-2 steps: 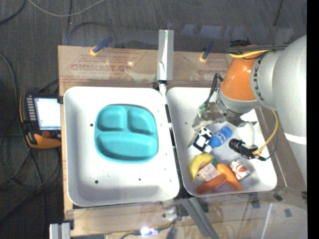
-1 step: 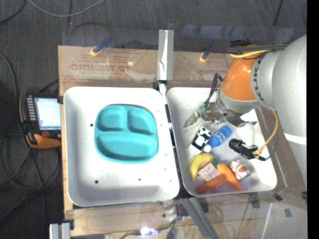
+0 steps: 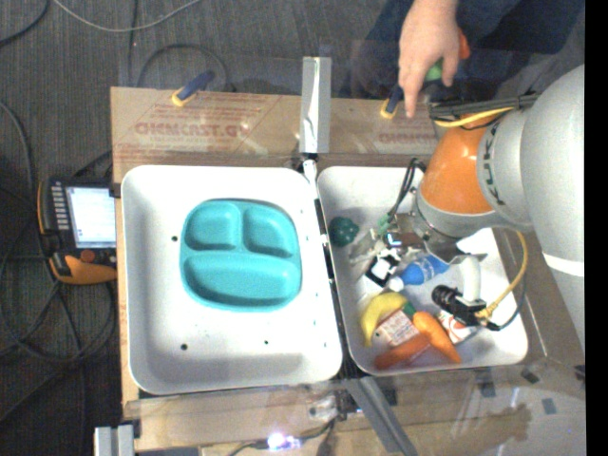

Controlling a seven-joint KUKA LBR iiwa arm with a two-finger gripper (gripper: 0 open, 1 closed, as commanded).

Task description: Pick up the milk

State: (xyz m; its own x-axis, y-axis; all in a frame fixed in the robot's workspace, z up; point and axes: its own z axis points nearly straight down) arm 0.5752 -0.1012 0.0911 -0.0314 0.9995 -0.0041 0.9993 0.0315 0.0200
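A small white and red carton (image 3: 395, 328), which I take for the milk, lies in the right bin (image 3: 508, 350) between a yellow banana (image 3: 378, 312) and an orange carrot (image 3: 435, 336). My gripper (image 3: 382, 251) hangs low over the bin's left middle, above and to the left of the carton and apart from it. A black and white item (image 3: 379, 270) and a blue and white item (image 3: 424, 272) lie right under the gripper, and the clutter hides what it touches.
A dark green ball (image 3: 342, 228) sits near the right bin's left wall. The left bin (image 3: 152, 350) holds a turquoise divided plate (image 3: 241, 254). A person's hand (image 3: 427, 46) points down behind the bins. A handheld controller (image 3: 78, 228) lies at the far left.
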